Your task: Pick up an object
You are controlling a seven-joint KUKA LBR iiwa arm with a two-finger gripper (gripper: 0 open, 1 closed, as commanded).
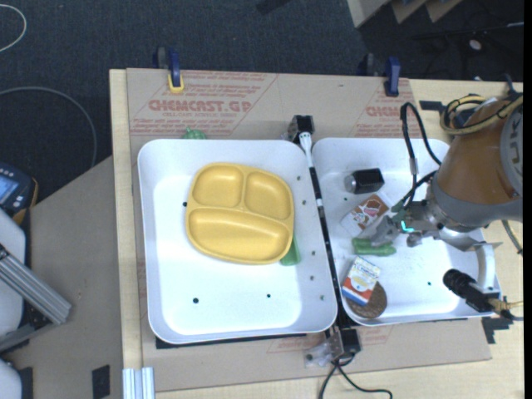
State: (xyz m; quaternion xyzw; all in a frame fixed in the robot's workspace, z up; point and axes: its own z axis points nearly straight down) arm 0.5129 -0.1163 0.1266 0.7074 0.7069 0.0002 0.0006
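Observation:
The right bin (416, 302) holds several small things. A black cylinder with a silvery end (365, 179) lies near the back. A red and white packet (368, 213) sits below it. A green piece (365, 244) lies mid-bin. A white, red and blue carton (361, 276) rests on a brown disc (373, 301) at the front left corner. My gripper (386, 232) is low in the right bin, just right of the packet and touching or just above the green piece's right end. Nothing is visibly held.
The left bin (224, 306) bears a yellow divided plate (241, 213) with a green scrap (290, 254) peeking from under its right edge. The arm's grey body (478, 177) covers the right bin's right side. Clamps (174, 71) hold the board's far edge.

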